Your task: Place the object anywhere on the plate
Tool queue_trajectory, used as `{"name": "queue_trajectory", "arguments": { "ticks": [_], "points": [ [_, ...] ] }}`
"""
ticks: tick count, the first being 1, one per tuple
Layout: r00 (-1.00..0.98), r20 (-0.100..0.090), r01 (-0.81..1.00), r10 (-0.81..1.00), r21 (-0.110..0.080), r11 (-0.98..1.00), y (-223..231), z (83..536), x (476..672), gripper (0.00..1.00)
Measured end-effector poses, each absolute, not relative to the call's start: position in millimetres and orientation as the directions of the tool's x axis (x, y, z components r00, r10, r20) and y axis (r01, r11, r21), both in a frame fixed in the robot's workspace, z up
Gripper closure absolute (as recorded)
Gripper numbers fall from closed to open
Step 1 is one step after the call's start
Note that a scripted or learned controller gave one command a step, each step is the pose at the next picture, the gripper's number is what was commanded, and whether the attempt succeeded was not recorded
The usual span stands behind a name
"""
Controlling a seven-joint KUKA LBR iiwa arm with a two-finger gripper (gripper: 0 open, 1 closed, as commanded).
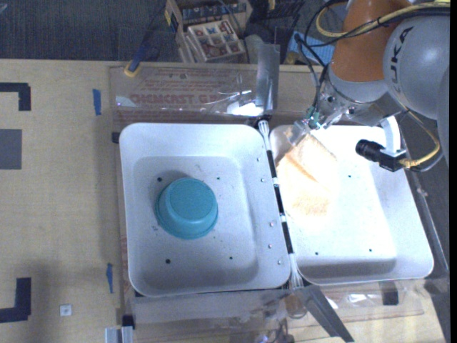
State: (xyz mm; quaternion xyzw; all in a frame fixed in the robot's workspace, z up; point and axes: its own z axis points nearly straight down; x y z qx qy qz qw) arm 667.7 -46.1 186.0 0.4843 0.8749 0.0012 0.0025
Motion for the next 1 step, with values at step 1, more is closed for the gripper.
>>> {"name": "queue_trajectory", "arguments": {
  "ticks": [1],
  "points": [
    [-0.530,-0.004,0.848,0.848,0.005,0.530,-47.4,226.1,668.9,1.00]
  ]
}}
